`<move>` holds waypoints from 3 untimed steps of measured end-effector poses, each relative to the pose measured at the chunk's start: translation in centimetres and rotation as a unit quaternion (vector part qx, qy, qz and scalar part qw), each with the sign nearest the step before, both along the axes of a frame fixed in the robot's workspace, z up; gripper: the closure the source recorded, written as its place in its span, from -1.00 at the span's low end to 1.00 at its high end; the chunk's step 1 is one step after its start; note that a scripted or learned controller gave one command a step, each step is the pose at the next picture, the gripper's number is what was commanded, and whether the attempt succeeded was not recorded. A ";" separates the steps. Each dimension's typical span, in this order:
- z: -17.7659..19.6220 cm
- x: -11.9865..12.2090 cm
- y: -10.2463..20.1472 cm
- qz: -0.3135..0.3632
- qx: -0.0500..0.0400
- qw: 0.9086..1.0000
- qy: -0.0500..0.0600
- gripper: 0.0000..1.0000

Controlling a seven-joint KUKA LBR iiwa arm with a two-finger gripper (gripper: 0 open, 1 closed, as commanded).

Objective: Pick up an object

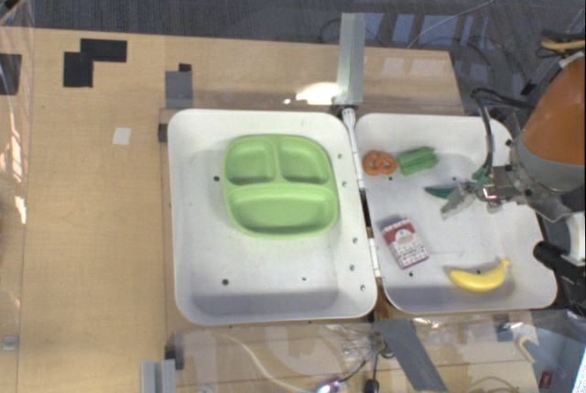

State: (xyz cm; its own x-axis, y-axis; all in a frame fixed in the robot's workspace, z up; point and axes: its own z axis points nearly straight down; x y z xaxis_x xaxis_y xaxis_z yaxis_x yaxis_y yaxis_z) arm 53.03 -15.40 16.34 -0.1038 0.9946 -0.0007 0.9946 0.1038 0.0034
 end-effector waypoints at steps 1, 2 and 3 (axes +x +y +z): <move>0.5 8.4 -1.1 0.001 -0.001 1.000 -0.001 -1.00; -6.3 3.4 4.7 -0.022 0.000 1.000 0.001 -1.00; -2.3 7.7 7.2 0.030 0.000 1.000 -0.001 -1.00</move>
State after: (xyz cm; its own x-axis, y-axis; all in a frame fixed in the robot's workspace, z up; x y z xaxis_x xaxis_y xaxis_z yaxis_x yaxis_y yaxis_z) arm 60.71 -8.24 14.07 -0.1628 0.9867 -0.0008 0.9866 0.1628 0.0059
